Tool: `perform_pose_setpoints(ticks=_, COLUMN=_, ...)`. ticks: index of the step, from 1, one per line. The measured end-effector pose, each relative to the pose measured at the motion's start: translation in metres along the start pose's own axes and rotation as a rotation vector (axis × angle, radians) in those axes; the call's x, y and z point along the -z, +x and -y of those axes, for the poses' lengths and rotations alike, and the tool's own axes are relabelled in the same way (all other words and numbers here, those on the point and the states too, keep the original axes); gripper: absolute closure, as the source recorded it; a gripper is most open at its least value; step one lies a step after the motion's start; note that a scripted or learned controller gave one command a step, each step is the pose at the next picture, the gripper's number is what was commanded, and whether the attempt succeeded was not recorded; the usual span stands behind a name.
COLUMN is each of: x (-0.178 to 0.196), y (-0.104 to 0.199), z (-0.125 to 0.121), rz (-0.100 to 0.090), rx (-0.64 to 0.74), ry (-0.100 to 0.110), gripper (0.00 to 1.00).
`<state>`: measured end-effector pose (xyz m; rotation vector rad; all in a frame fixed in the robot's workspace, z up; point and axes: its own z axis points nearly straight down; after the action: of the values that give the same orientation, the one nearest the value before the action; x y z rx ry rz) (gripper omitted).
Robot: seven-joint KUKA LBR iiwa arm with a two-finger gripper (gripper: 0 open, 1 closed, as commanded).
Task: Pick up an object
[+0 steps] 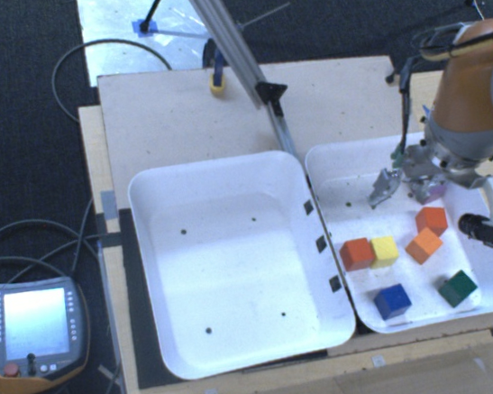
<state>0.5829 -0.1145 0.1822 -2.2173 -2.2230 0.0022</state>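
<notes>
My gripper [406, 187] hangs over the back middle of the right bin [351, 160], open, with nothing visible between its fingers. A small purplish piece [435, 194] peeks out just under the gripper's right side; I cannot tell what it is. Several blocks lie in front of the gripper. A red-orange block [432, 218] and an orange block [424, 246] sit nearest. A red block [357, 253] touches a yellow block [384, 250]. A blue block [392, 300] and a green block [458, 287] rest near the front wall.
The left bin [158, 249] sits beside the right one, their walls meeting at a rim with black tabs [321, 245]. A slanted metal pole [234, 43] crosses the bench behind the bins. A teach pendant [29, 336] lies off the bench at the left.
</notes>
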Motion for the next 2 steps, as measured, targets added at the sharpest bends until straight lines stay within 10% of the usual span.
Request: perform_pose_setpoints(ticks=2, x=-0.094, y=0.000, z=-0.010, rz=0.000, rx=0.000, ry=0.000, gripper=0.00)
